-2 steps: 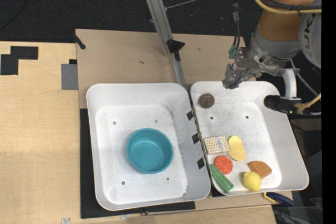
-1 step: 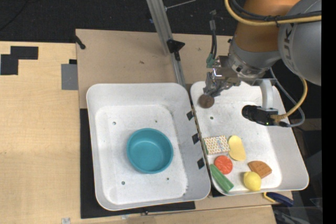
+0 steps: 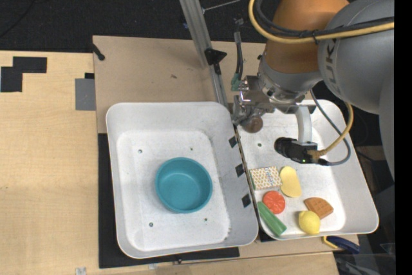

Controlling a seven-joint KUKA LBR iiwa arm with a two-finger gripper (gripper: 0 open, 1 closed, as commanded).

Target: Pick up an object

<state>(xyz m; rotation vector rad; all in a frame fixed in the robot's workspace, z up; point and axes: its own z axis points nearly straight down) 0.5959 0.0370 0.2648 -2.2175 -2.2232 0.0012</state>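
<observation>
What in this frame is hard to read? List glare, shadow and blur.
Camera view: left bin is brightly lit, nearly washed out; the teal bowl casts a soft shadow; the gripper sits in the arm's shade, its detail murky; the background above the bench is almost black; the small food items are slightly soft.

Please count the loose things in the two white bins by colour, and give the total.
Teal: 1, bowl
Yellow: 2, chip, lemon
Red: 1, tomato
Green: 1, long vegetable
Orange-brown: 1, wedge
Beige: 1, cracker
Total: 7
</observation>
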